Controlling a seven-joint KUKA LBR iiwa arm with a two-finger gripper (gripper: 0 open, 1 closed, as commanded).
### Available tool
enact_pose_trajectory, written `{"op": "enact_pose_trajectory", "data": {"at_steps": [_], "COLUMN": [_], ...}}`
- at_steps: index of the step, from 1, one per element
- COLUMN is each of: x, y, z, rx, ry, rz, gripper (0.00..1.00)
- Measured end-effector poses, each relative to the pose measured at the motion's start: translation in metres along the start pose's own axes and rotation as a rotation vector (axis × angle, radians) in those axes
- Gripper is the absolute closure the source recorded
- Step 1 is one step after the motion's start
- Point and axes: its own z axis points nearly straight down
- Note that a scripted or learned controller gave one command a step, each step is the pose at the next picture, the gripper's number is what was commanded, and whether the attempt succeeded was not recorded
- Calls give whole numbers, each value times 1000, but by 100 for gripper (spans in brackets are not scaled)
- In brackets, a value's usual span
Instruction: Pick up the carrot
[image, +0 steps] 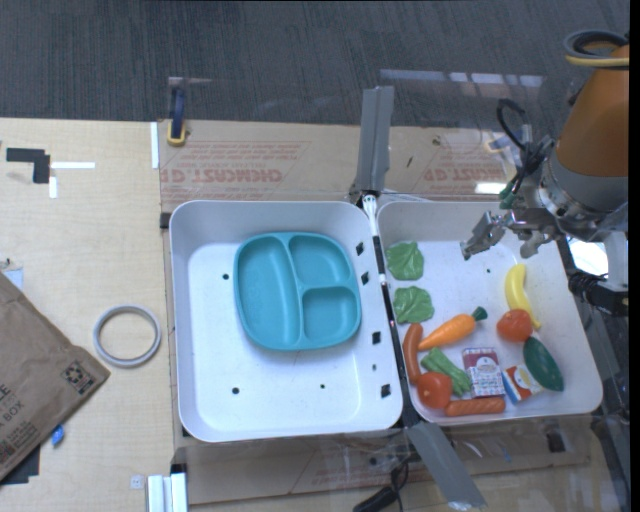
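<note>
The orange plastic carrot with a green top (452, 329) lies near the middle of the right-hand shallow white bin (590, 385), tilted, its leafy end pointing away from the dividing wall between the bins. The tool (487, 236) hangs above the far part of that bin, well apart from the carrot; its fingers appear spread and grip nothing.

Risk: crowding. Against the carrot's tip lies a red sausage-shaped toy (412, 352), and a green pod-shaped toy (447, 368) sits just beside the carrot's near flank. A descent slightly off line would likely close on one of these neighbours or pinch two items together. The carrot's tapered, smooth body may also slip out of a grip taken near the tip.

Farther from the carrot, a yellow banana (516, 290) and a red tomato (514, 325) lie toward the arm's side, a possible obstruction on approach. The teal divided plate (297, 290) in the left bin is no obstacle.
</note>
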Motion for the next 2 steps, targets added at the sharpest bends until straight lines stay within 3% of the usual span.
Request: {"op": "enact_pose_trajectory", "data": {"at_steps": [1,2], "x": [23,-8], "y": [-34,-98], "z": [128,146], "rx": [0,-2], "ry": [1,1], "rz": [33,152], "gripper": [0,0]}}
